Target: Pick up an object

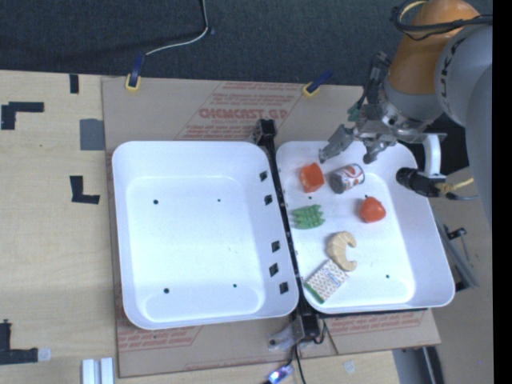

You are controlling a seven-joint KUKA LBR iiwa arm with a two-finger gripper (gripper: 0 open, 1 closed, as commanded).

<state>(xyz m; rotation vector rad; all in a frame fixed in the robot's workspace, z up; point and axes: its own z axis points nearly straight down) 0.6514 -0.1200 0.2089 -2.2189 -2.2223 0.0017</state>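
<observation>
- White plastic makes the two shallow bins that stand side by side on a brown cardboard sheet (pixel 240 110); the left bin (pixel 136 214) and the right bin (pixel 416 254) touch along a middle edge with black clips.
- The grey arm with its orange band (pixel 428 42) comes in from the right and hangs over the far edge of the right bin.
- Its gripper (pixel 352 149) has the two fingers spread apart, one pointing to the left and one to the right, and nothing is between them.
- Just under the gripper lies a small silver can (pixel 347 178) on its side, with a red and dark label; I cannot tell if a finger touches it.
- Just left of the can is an orange-red block (pixel 312 177).
- To the right and a little nearer to me sits a red tomato-like fruit (pixel 371 209).
- A green leafy piece (pixel 307 215) lies near the middle edge, below the orange-red block.
- A pale croissant-like shape (pixel 343 249) is in the middle of the right bin, and a small patterned packet (pixel 326 281) lies just beside it, near the front corner.
- All these things rest on the floor of the right bin, apart from each other.
</observation>
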